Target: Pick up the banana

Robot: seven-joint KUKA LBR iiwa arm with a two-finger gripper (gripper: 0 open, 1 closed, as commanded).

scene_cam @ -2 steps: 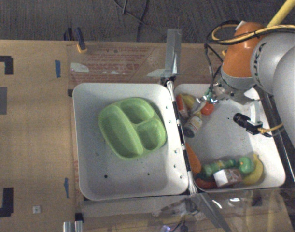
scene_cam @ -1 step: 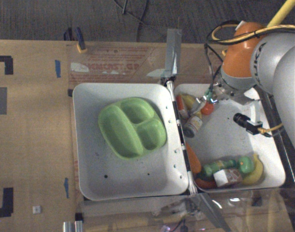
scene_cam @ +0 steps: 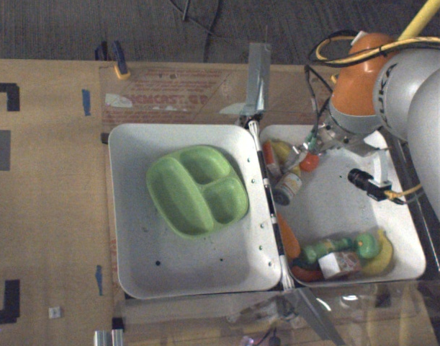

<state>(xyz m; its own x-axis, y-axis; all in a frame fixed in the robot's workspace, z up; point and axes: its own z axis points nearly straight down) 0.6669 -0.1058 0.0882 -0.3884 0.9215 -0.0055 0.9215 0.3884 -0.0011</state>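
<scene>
Partly hidden banana point(scene_cam: 382, 254) behind toys, gripper point(scene_cam: 311, 148) state unclear, arm blocks it.

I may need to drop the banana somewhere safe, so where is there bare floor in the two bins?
Left bin: bare floor all around the green divided plate, widest along the near edge. Right bin: a bare patch mid-floor, between the small bottle and the near-edge pile holding the banana. Its far-left corner, under the gripper, is crowded.
</scene>
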